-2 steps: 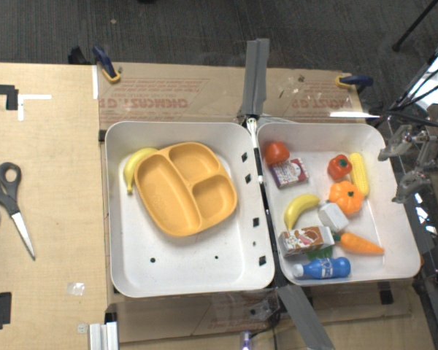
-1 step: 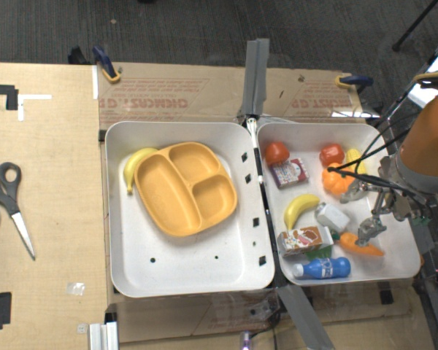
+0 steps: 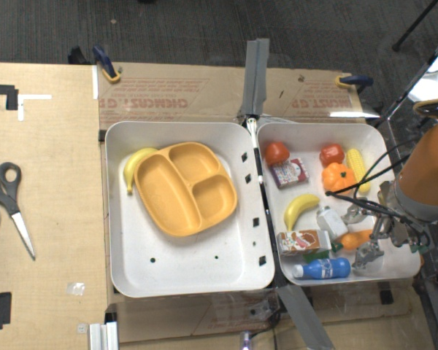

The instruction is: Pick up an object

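My gripper (image 3: 367, 254) hangs low over the front right corner of the right bin (image 3: 376, 132), reaching in from the right. It sits just right of a small orange object (image 3: 352, 240) and just behind a blue bottle (image 3: 323, 269) lying on its side. Close by on the left are a white object (image 3: 331, 220), a juice carton (image 3: 304, 241) and a banana (image 3: 300, 209). I see nothing held in the gripper.
Further back in the right bin lie a tomato (image 3: 277, 152), a maroon packet (image 3: 288, 172), a red fruit (image 3: 331, 154), an orange pepper (image 3: 338, 177) and corn (image 3: 356, 167). The left bin (image 3: 204, 268) holds a yellow divided plate (image 3: 187, 188) and a second banana (image 3: 134, 168). Scissors (image 3: 11, 199) lie at the far left.
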